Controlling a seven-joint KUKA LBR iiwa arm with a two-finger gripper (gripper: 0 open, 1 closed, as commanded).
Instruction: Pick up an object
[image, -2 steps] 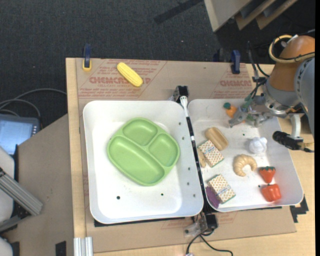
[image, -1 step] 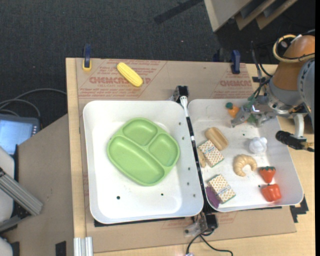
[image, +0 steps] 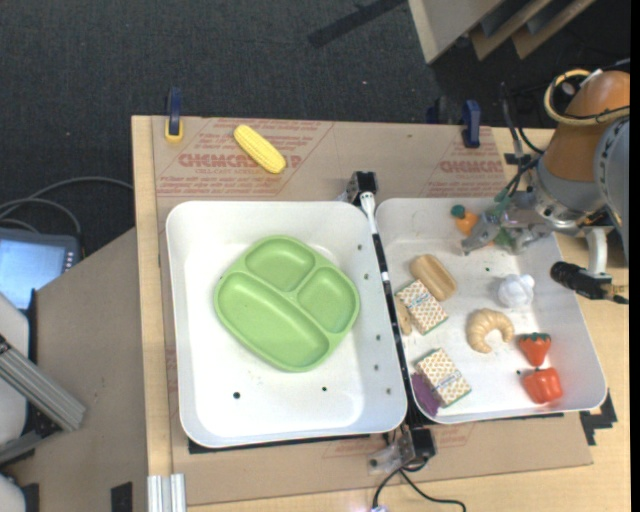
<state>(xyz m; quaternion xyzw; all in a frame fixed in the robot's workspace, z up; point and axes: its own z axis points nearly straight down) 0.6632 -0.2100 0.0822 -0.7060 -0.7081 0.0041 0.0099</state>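
Toy food lies scattered in the right bin (image: 590, 345): a bread roll (image: 433, 275), a croissant (image: 490, 329), 2 patterned sandwich blocks (image: 421, 306) (image: 441, 378), a white lump (image: 515, 291), 2 red pieces (image: 537, 348) (image: 541, 384) and a small orange carrot (image: 464, 219). The left bin (image: 190, 330) bears a green divided plate (image: 286, 301); a yellow corn cob (image: 259, 148) rests on the board behind it. The gripper (image: 500, 232) hovers over the right bin's far end, just beside the carrot; whether its fingers are parted cannot be told. These pieces look like light, stiff plastic, likely smooth and prone to slipping. The carrot, being nearest, would probably best be pinched across its narrow body.
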